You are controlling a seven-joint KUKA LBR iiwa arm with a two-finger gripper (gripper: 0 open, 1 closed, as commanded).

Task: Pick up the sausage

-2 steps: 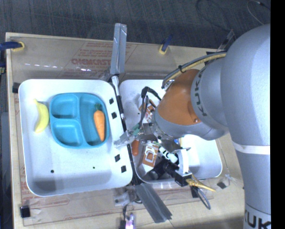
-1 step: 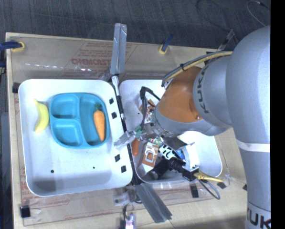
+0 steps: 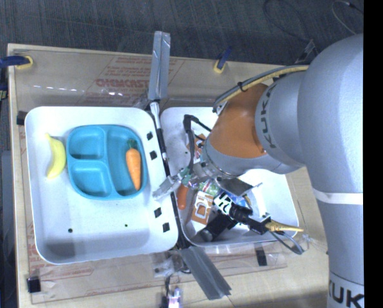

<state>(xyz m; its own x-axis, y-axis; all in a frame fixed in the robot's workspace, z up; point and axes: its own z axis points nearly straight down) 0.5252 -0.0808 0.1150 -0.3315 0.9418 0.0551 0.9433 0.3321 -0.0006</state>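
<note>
Sausage (image 3: 182,196) lies in right bin (image 3: 287,201); arm's wrist (image 3: 233,172) just beside.

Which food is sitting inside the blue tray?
The carrot. It lies in the blue tray's right compartment. The banana lies outside it on the white bin floor, by the tray's left edge.

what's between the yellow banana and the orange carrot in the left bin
In the camera view, the blue divided plastic tray's open compartments lie between yellow banana and orange carrot.

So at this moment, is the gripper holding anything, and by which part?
Cannot be told. The gripper is low in the right bin, next to the sausage by the bin's left wall, but the wrist hides whether anything is grasped.
</note>
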